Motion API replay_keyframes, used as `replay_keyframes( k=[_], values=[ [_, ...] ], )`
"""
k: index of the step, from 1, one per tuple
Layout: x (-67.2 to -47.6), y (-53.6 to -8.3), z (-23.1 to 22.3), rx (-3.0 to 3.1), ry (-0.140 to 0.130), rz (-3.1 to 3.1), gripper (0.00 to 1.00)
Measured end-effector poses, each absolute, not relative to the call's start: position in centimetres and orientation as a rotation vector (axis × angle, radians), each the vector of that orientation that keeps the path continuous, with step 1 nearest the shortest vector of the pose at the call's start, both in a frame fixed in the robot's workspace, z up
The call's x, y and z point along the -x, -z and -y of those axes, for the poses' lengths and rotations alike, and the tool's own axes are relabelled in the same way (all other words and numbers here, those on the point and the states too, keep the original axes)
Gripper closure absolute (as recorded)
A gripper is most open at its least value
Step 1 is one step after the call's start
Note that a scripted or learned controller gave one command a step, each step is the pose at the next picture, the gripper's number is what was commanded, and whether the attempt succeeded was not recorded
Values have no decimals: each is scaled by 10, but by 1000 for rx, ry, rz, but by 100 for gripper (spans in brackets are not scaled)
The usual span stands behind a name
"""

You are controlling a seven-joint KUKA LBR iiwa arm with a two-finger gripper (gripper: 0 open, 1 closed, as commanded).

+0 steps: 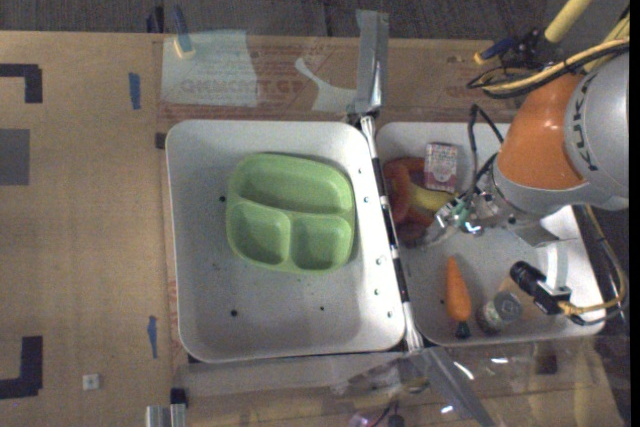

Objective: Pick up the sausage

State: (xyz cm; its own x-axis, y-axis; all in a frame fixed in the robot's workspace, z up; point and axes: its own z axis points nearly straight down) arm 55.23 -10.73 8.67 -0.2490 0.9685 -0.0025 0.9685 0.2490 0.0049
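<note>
The sausage [400, 187] is a reddish-brown curved piece lying against the left wall of the right bin [430, 315]. A yellow item [430, 198] rests against its right side. My gripper [447, 221] reaches in from the right under the grey and orange wrist. It hangs just right of and below the sausage, close to the yellow item. The wrist hides much of the bin's right half.
A small pink and white box [441, 164] stands behind the sausage. An orange carrot [457, 287] and a small can [497, 311] lie near the right bin's front. The left bin [200, 295] holds a green divided plate [292, 212].
</note>
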Motion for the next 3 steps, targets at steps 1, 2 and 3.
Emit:
replay_keyframes(
  k=[1,2,3],
  values=[
    [-625,-86,106,-2364,0,-2067,0],
    [-626,-97,104,-2360,1,-2070,100],
    [-668,-301,25,-2140,-4,-2294,100]
  ],
)
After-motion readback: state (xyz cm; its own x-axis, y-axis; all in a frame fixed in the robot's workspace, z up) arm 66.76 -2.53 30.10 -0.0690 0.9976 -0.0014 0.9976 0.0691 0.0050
